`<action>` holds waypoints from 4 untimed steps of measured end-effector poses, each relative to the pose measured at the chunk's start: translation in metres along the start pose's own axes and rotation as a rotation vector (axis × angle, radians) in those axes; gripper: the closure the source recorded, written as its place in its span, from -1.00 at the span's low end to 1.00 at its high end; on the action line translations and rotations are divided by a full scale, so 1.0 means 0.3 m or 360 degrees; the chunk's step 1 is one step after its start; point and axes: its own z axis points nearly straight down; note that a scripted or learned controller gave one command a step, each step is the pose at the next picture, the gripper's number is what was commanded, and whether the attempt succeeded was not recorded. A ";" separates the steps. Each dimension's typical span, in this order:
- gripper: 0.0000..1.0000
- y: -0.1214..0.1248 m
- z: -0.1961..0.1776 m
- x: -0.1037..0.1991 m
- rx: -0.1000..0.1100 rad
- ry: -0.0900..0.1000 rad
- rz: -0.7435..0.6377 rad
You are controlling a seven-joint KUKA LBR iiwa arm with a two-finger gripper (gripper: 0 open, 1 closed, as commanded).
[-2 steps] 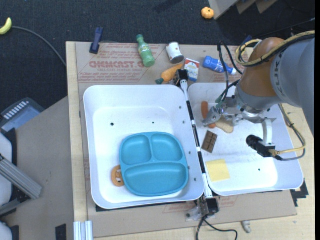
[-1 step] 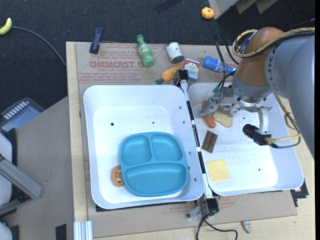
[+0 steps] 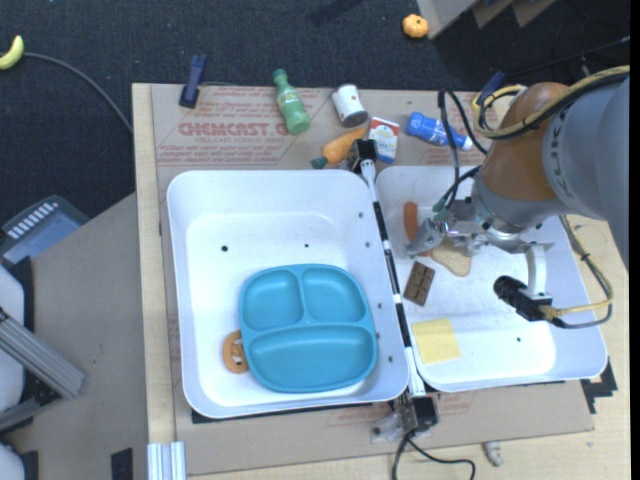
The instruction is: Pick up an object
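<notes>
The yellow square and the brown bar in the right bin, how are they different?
The yellow square is bright, pale and nearly as wide as long; the brown bar is dark and narrow. The square lies nearer the bin's front edge; the bar lies further back, closer to the gripper. The bar sits tilted; the square sits almost straight. Both lie flat in the right bin, apart from each other.

Pincer (image 3: 447, 236) fingers hidden among wrist hardware and cables; grip state unreadable. Beige object (image 3: 457, 261) beneath partly covered. Pretzel-shaped item (image 3: 234, 352) half tucked under blue divided tray (image 3: 305, 326). Arm cut by right edge. Yellow object (image 3: 10, 52) cut by left edge.
</notes>
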 end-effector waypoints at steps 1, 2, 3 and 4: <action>-1.00 0.164 0.002 -0.032 0.0000 -0.0001 -0.0002; -1.00 0.199 0.003 0.007 0.0002 -0.0001 -0.0001; -1.00 0.175 0.002 -0.017 0.0001 0.0001 -0.0002; -1.00 0.210 0.003 0.002 0.0002 -0.0001 -0.0001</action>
